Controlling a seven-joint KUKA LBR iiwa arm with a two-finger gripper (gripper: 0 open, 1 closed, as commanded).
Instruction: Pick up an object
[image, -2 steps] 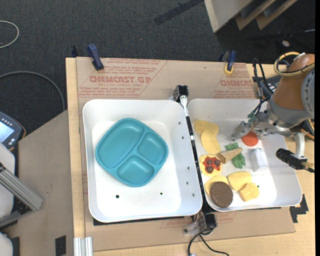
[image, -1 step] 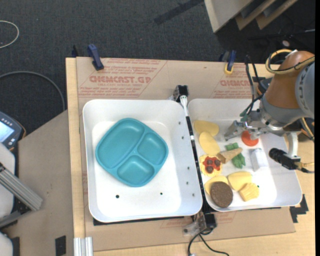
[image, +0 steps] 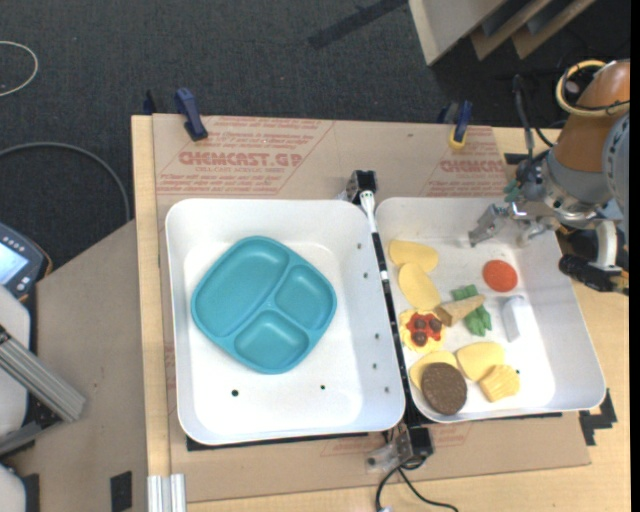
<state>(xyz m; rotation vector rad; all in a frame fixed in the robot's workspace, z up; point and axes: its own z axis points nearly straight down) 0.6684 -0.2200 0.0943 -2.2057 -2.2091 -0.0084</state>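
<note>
The right bin (image: 570, 340) holds several toy food pieces: two pale yellow pieces (image: 414, 254), a round red piece (image: 500, 275), green bits (image: 478, 320), a small grey block (image: 512, 320), a red-berry piece (image: 425, 326), a brown disc (image: 443, 386) and yellow wedges (image: 482, 358). My gripper (image: 502, 230) hangs over the bin's far right corner, just beyond the red piece. Its fingers (image: 479, 231) are spread open with nothing between them.
A teal divided plate (image: 264, 302) lies in the left bin (image: 200, 400). Blue and yellow clamps (image: 190, 113) hold the cardboard sheet at the back. The arm's grey wrist (image: 585, 175) stands over the right bin's far edge.
</note>
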